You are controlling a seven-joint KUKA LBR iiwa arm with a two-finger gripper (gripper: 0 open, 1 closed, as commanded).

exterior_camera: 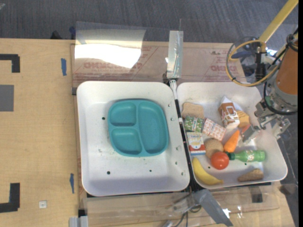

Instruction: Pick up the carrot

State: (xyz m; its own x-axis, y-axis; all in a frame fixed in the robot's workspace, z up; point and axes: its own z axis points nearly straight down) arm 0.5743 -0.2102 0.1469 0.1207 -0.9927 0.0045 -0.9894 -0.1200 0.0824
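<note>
carrot [232,141]: smooth orange plastic
tray [138,127]: matt teal plastic
bins [90,141]: glossy white plastic
table [38,126]: matt light wood

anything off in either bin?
Nothing spilled or broken. The right bin is a jumble: the carrot lies tilted, wedged among a tomato, green bottle and cartons. The teal tray sits flat in the left bin.

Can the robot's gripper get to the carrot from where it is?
Probably yes. The gripper hangs just right of the carrot, whose top lies bare. The green bottle and tomato crowd its lower end, so a clean grab could be tricky.
</note>
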